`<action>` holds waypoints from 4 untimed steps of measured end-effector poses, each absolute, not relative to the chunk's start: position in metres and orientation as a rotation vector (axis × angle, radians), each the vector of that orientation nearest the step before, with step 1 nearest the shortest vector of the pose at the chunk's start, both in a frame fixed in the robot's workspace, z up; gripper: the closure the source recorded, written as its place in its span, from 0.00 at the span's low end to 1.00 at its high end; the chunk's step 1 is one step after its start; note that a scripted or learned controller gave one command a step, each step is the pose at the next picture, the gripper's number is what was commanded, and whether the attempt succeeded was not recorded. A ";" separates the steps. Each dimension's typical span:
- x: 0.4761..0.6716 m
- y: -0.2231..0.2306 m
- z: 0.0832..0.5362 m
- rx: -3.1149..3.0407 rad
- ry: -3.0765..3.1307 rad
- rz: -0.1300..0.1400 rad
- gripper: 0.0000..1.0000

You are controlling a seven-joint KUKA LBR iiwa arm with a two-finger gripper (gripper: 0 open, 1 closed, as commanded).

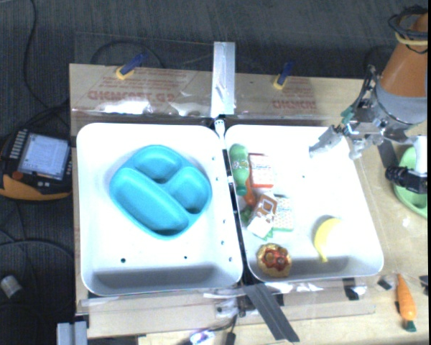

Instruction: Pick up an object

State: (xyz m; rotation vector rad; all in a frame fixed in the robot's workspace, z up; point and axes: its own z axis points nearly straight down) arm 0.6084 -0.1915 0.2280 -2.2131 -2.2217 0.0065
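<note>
gripper (339, 141) above right bin (345, 192), banana (325, 237) apart

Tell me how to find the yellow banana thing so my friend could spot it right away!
Look at the right-hand white bin, not the one holding the blue divided tray. Go to its near right part, where the banana lies alone. It is the only plain yellow curved thing, apart from the packets and the round red-and-yellow item.

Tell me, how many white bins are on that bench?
2. The left bin holds a blue divided tray. The right bin holds a banana and small items along its left wall.
</note>
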 end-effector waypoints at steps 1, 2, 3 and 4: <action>0.562 -0.127 0.130 -2.163 -2.273 0.003 0.00; 0.539 -0.105 0.090 -2.110 -2.342 -0.005 0.00; 0.539 -0.105 0.099 -2.109 -2.342 -0.009 1.00; 0.533 -0.063 0.205 -2.217 -2.224 0.006 1.00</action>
